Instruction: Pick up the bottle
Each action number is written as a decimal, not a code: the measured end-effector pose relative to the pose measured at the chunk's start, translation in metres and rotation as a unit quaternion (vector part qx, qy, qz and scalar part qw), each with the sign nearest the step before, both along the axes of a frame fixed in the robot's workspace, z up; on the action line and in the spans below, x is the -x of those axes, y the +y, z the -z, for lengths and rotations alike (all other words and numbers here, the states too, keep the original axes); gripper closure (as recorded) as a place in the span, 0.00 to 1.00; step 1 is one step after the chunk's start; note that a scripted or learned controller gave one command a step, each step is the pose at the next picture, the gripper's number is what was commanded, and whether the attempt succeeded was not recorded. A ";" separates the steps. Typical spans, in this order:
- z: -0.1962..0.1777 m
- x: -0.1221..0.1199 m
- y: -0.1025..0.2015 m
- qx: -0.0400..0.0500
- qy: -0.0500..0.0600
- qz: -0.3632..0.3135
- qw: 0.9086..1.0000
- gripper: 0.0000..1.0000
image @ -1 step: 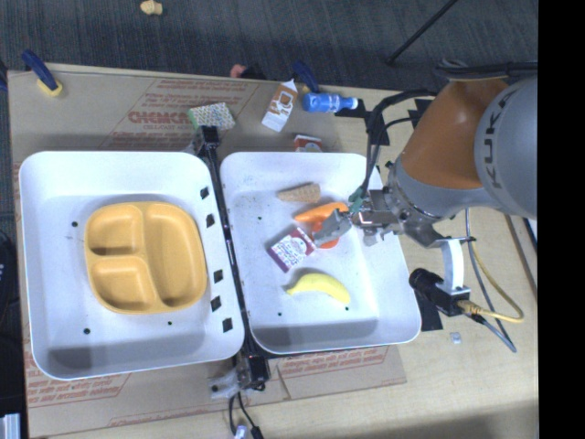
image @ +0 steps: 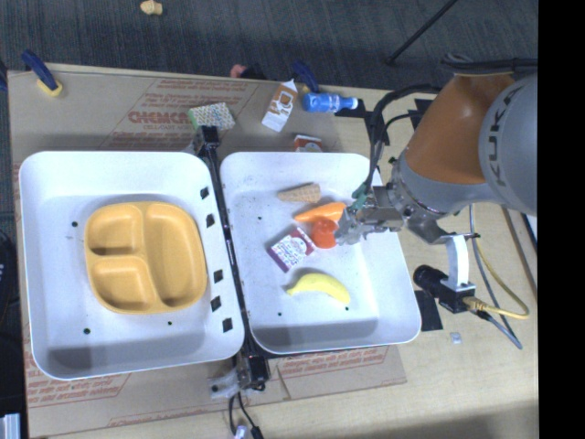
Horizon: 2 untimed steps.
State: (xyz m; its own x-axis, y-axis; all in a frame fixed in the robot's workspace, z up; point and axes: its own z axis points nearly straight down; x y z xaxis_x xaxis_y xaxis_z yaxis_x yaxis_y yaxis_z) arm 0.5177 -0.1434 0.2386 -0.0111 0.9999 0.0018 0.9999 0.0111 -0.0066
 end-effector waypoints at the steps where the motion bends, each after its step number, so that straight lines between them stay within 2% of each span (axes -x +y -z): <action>1: 0.053 0.042 -0.045 0.000 0.000 0.129 0.992 1.00; 2: 0.060 0.042 -0.056 -0.001 0.000 0.072 0.997 1.00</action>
